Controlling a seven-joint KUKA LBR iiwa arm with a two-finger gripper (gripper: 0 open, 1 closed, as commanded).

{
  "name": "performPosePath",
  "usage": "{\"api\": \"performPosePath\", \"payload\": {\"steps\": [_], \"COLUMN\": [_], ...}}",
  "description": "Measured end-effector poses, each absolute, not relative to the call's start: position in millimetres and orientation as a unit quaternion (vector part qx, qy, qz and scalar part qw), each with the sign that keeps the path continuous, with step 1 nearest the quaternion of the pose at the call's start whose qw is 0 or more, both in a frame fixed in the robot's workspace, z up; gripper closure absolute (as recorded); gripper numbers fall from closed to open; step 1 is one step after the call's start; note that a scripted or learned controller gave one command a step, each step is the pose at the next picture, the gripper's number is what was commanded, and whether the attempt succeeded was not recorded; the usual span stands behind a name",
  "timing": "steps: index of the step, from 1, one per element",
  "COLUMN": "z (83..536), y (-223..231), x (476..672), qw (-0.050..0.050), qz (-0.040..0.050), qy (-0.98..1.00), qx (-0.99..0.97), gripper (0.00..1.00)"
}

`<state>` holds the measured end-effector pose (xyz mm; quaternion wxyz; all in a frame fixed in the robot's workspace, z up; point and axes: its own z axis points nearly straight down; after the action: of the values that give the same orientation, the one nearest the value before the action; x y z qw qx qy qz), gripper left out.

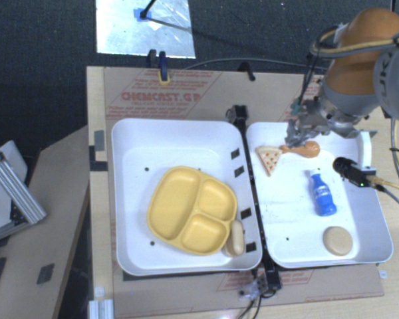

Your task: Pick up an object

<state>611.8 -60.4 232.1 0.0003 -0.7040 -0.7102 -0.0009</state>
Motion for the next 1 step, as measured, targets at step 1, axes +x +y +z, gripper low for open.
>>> {"api": "performPosePath", "payload": {"steps": [1], "z": [221.3], "y": [-6.1], "x": [597.6], "qw": [0.001], "qz": [-0.0002], "qy": [-0.71], "qx": [-0.704], "gripper": [1.0]}}
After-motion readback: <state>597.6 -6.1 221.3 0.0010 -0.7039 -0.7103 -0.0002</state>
